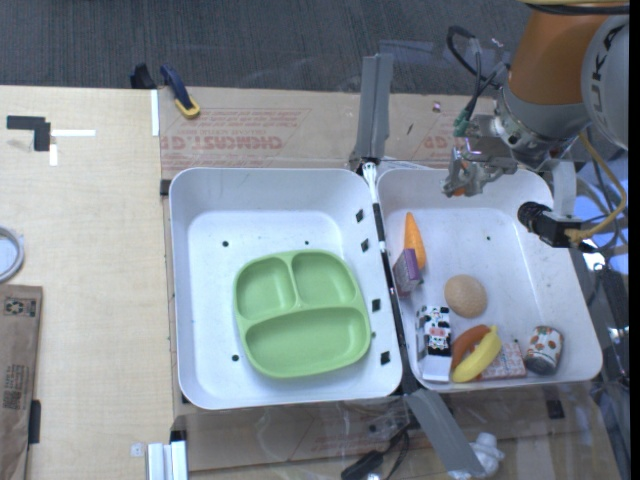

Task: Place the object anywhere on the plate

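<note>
A green three-compartment plate (300, 313) lies flat in the left bin (200, 268).

Smooth matt green plastic plate (300, 313), glossy white plastic bins (190, 268).

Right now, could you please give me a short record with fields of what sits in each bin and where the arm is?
left bin: holds a green plate with three compartments, nothing on it
right bin: carrot, purple packet, round tan bun, cow-print carton, banana lying against a red item, small can
gripper: above the right bin's far edge, nothing visibly held
task state: no object on the plate yet
</note>
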`<act>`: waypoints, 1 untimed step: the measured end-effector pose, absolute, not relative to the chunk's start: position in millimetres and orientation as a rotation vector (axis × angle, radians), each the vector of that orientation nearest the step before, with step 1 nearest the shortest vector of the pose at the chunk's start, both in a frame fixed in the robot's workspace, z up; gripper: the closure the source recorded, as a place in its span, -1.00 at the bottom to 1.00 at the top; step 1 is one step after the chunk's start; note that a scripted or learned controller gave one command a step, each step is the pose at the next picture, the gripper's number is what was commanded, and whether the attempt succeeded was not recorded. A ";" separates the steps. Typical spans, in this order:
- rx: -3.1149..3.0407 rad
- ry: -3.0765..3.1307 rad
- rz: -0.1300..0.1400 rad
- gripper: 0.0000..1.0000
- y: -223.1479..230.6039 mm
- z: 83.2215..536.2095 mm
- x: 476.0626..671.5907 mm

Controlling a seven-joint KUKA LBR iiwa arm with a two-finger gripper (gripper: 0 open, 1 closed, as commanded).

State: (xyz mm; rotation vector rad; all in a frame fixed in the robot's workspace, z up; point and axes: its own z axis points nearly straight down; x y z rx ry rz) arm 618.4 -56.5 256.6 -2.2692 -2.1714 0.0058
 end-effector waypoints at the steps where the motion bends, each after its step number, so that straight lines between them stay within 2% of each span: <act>1: -2.219 -2.221 0.007 1.00 -9.8 189.9 563.9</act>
